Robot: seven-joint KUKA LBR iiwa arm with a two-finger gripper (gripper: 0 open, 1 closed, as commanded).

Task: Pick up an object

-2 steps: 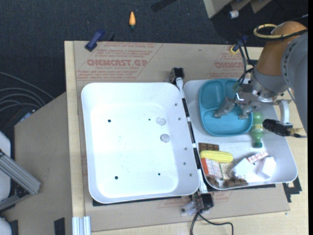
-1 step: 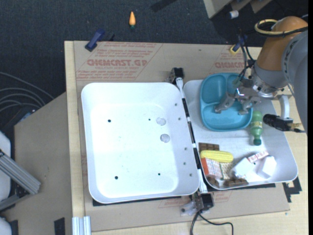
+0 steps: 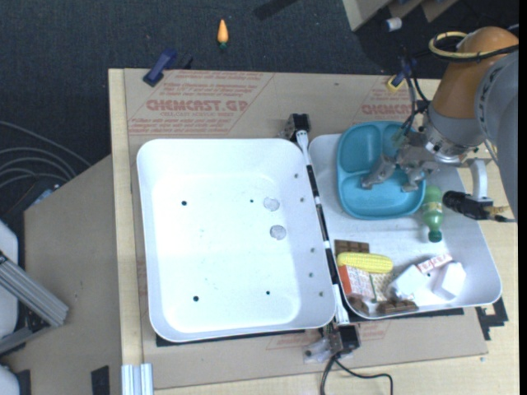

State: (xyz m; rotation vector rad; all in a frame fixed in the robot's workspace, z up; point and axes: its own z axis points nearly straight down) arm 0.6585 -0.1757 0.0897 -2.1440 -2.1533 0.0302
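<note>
In the right bin (image 3: 476, 257) a blue divided dish (image 3: 361, 156) lies at the far end. My gripper (image 3: 389, 183) hangs over the dish's near right part, open, its two grey fingers spread just above the blue surface with nothing between them. A small green bottle (image 3: 433, 214) lies right of the dish, close to the gripper. Toward the bin's near end sit a yellow corn cob (image 3: 367, 262), a brown and orange box (image 3: 361, 284) and a white packet with red print (image 3: 430, 278).
The left bin (image 3: 150, 220) holds two small pale discs (image 3: 274, 218) near its right side. A black clip (image 3: 297, 125) sits where the two bins meet at the far end. On the floor beyond the bench lie a blue item (image 3: 160, 67) and a small orange piece (image 3: 222, 31).
</note>
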